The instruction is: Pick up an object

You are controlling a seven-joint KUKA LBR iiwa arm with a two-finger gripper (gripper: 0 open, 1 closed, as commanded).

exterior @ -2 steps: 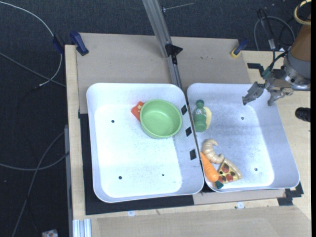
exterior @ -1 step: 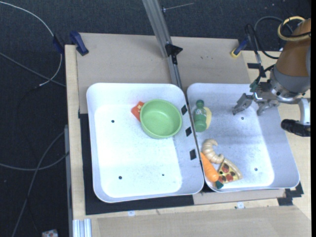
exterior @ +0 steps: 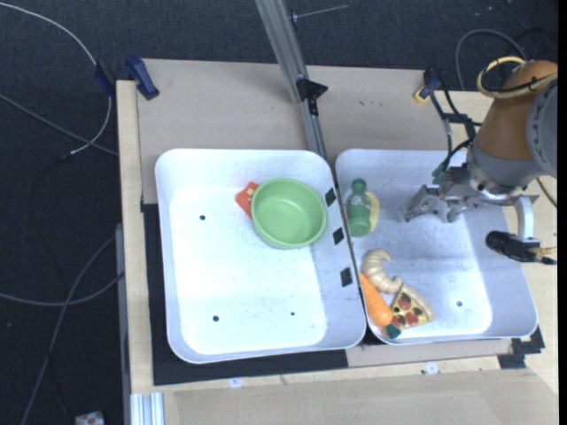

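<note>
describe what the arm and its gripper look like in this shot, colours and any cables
The arm has a grey body with a broad orange band above the wrist. Black cables loop around its upper part, one ringed with a yellow coil. Below the band sits a pale grey metal gripper with thin dark wiring running down to it. A black fitting sticks out beside the wrist.

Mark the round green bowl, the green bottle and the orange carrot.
Round green bowl [exterior: 288, 212], camera view, on its inner floor.
Green bottle [exterior: 358, 211], camera view, on its body.
Orange carrot [exterior: 376, 301], camera view, mid-length.
</note>
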